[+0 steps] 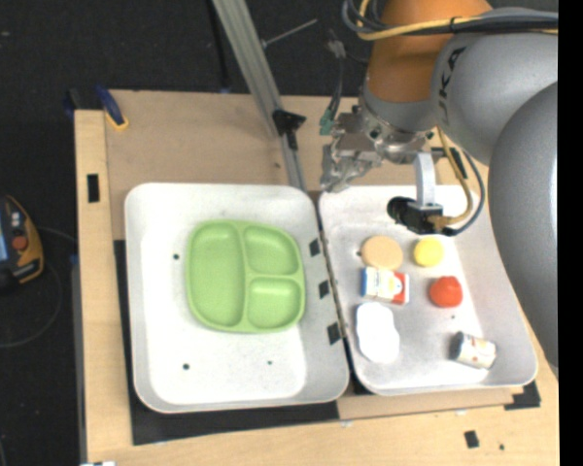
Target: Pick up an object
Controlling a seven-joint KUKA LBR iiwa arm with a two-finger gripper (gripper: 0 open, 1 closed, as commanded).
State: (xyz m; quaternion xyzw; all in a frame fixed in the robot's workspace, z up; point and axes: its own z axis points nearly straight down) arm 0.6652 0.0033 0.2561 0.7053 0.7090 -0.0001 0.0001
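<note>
The pincer (342, 175) hovers at the right bin's (505, 299) far left corner, its opening impossible to judge, with the tan round object (382, 251) just below it.

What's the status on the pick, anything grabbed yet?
Gripper above right bin's far left corner, nothing seen held. Red ball, yellow ball, carton lying loose. Nothing blocking.

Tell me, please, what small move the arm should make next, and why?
Probably move the gripper toward the near side and lower it over the tan round piece. The gripper hangs at the far left corner of the right bin, above no object, and the pieces lie nearer.
</note>
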